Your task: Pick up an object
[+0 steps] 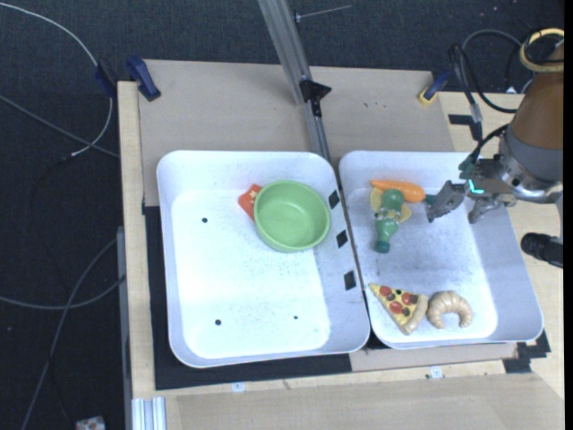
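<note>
My gripper (464, 207) hangs over the right bin (501, 267) near its back right part, fingers spread open with nothing between them. To its left lie a green bottle (388, 221), an orange carrot (398, 188) and a yellow piece under the bottle. At the front of the same bin sit a pizza slice (398, 305) and a croissant (450, 309). In the left bin (224, 303) a green bowl (291, 214) stands at the back right, with a small red-orange object (248, 199) tucked against its left side.
A grey metal bar (291, 52) slants down from the top to the gap between the bins. Blue clamps (143, 79) hold the board's back corners. Black cables (474, 70) run near the arm at the right.
</note>
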Action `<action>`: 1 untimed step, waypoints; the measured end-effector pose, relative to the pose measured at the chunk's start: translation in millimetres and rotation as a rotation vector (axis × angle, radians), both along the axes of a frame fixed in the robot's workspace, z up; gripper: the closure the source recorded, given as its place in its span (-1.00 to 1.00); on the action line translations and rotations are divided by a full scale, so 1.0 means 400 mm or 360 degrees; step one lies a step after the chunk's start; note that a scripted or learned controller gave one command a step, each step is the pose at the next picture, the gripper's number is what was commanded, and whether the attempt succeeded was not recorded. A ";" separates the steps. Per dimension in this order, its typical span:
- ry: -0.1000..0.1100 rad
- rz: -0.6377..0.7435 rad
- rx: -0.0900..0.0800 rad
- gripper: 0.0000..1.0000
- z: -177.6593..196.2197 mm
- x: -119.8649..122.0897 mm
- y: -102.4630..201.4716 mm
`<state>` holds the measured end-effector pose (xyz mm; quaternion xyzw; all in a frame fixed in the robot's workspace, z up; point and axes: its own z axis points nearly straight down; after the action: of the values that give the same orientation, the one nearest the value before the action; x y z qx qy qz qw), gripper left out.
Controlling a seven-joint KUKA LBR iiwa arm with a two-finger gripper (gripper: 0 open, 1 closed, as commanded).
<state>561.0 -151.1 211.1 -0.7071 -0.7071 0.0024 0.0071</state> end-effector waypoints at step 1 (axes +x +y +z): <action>-0.0009 0.0001 -0.0001 -1.00 0.007 0.003 0.000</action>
<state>562.3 -151.2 214.0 -0.7069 -0.7073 0.0006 0.0047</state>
